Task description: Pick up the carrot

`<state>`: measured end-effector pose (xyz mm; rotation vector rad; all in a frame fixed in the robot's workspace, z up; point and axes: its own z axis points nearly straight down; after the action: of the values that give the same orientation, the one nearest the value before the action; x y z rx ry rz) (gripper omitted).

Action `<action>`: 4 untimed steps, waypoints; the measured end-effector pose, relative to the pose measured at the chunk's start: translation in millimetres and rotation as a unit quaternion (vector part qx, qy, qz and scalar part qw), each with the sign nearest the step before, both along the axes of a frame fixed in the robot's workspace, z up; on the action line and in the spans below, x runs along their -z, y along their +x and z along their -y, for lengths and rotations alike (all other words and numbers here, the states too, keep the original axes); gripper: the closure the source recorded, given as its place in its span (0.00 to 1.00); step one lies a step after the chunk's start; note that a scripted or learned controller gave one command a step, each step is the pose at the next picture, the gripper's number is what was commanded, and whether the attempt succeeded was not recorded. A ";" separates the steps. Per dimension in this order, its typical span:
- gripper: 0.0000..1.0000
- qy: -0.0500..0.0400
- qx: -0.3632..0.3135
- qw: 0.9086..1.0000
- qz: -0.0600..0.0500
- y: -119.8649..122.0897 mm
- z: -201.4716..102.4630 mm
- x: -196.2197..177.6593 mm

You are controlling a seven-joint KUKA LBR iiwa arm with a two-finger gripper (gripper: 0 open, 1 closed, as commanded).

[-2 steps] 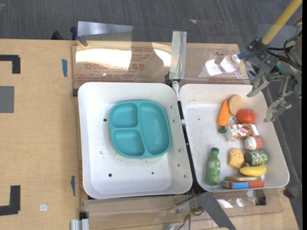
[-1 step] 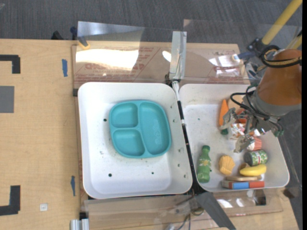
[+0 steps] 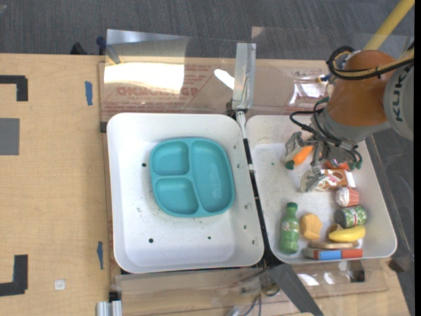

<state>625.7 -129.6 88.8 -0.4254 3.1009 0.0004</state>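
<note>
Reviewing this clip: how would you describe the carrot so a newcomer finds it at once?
Start at the right-hand white bin, the one under the grey and orange arm. Near its upper part, by the gripper, sits the carrot. It is a small, plain orange piece, apart from the green bottle, the cans and the banana lower in the bin.

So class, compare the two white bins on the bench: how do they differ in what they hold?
The left bin holds a single item, a teal divided plate, lying flat near its middle. The right bin holds many small toy foods, among them a green bottle, a banana and an orange carrot. The gripper reaches into the right bin, not the left bin. Both are shallow, white and sit side by side.
</note>
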 end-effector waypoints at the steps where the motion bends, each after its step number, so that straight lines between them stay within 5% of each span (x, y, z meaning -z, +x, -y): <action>1: 1.00 -0.001 0.000 1.000 0.007 3.7 -0.5 -14.3; 2: 1.00 -0.002 -0.023 1.000 0.004 -6.5 -42.5 -170.5; 3: 1.00 0.000 -0.022 1.000 0.003 -6.6 -43.1 -176.3; 4: 0.00 0.000 -0.022 1.000 0.003 -6.8 -43.1 -175.5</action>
<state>618.9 -86.5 264.3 -0.4933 3.0858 -0.0008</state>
